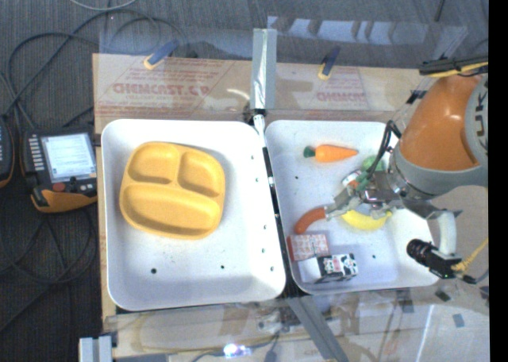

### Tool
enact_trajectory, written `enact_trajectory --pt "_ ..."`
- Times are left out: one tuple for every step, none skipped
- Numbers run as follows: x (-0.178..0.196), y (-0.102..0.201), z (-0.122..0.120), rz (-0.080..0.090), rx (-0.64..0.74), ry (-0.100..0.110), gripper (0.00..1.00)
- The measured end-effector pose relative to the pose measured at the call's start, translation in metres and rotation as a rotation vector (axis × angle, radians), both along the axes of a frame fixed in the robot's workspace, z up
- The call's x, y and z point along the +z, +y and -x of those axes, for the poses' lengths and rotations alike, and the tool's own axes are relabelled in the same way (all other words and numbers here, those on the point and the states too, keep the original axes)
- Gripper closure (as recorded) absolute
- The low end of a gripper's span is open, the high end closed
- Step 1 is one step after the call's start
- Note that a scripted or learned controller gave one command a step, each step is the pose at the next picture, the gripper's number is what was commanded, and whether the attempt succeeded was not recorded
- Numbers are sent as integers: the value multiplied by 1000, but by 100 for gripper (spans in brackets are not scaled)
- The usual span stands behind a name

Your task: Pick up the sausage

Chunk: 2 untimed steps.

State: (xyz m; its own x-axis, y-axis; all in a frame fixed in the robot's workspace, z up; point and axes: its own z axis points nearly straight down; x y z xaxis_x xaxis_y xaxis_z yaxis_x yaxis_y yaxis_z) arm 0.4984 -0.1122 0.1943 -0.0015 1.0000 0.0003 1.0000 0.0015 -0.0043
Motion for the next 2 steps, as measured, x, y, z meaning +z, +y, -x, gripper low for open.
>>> enact_trajectory --pt "-103 18 -45 2 -46 -14 0" --pt "48 -29 -72 4 -41 -3 0"
